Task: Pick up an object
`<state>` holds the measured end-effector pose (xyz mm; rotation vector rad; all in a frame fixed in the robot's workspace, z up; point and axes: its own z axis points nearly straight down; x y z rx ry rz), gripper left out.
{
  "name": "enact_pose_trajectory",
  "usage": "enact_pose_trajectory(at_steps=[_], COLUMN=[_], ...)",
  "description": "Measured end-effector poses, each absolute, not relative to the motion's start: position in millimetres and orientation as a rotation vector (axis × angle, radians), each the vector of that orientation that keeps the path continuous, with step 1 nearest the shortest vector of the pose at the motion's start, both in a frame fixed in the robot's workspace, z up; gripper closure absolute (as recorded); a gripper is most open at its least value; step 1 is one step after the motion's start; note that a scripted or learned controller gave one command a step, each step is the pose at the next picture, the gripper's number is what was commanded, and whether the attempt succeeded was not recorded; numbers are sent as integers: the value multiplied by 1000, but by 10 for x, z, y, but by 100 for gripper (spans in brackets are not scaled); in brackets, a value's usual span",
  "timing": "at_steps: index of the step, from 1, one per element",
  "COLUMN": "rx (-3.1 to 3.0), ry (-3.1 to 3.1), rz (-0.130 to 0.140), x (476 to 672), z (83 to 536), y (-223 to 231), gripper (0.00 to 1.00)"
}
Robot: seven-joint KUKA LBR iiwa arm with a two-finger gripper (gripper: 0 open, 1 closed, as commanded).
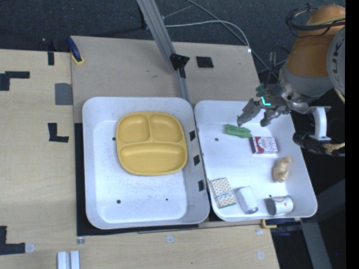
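My gripper (257, 117) hangs open over the upper part of the right bin (213, 116), its two fingers spread with nothing between them. Just below its left finger lies a green pod-shaped object (237, 131). A red and white packet (263, 145) lies below the right finger. Further down the bin sit a tan lumpy object (281, 169), a checkered packet (222, 192), a grey cylinder (245, 199) and a white and dark can (279, 205).
The left bin (101, 167) holds a yellow divided plate (151, 143). A slanted metal pole (160, 29) crosses above the bins at the back. Cables trail over the dark floor behind the bench.
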<state>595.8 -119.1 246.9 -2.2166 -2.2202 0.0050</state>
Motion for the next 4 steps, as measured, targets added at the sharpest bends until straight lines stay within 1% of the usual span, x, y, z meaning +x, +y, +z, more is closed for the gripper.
enact_pose_trajectory(at_steps=[1, 2, 3, 4], rx=[-2218, -2219, -2216, -2217], ry=[-2223, -2219, -2220, -2219], rz=[2, 8, 7, 9], x=[5966, 5961, 5996, 5989], z=[2484, 1981, 1507, 898], y=[-1190, -1285, -1219, -1296], gripper=[0, 0, 0, 0])
